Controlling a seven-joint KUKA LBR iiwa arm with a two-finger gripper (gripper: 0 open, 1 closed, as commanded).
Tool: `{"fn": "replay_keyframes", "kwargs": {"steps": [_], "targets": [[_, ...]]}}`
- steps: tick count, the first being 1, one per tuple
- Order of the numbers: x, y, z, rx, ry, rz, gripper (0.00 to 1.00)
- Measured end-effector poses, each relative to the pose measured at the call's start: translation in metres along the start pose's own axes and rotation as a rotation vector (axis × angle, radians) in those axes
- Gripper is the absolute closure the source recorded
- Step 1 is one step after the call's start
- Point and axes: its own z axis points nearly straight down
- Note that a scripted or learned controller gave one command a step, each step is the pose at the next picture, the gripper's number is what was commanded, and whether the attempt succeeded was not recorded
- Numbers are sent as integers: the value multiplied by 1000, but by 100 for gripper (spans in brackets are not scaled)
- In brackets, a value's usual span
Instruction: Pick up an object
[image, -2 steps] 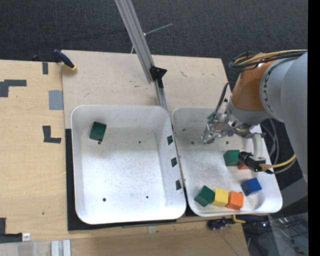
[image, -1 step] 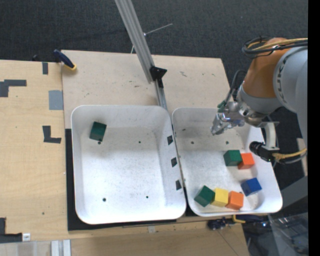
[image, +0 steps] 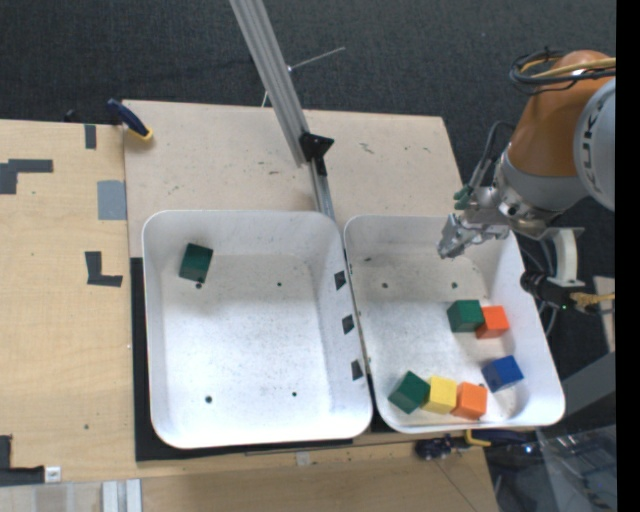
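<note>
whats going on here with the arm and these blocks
A grey and orange arm reaches in from the right, its gripper hanging over the upper part of the right bin, with no block seen between its fingers. Six blocks lie lower in that bin, among them a green block touching an orange block. One dark green block sits in the left bin.

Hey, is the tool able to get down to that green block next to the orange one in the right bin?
Probably yes: the tool hangs over the right bin, and the green block has open space above it.
</note>
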Motion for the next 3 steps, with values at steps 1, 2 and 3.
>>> {"fn": "replay_keyframes", "kwargs": {"steps": [1,2,3], "targets": [[1,2,-53,-2,0,-2,100],[47,-6,-44,5,0,-3,100],[97,-13,-31,6,1,-4,100]]}}
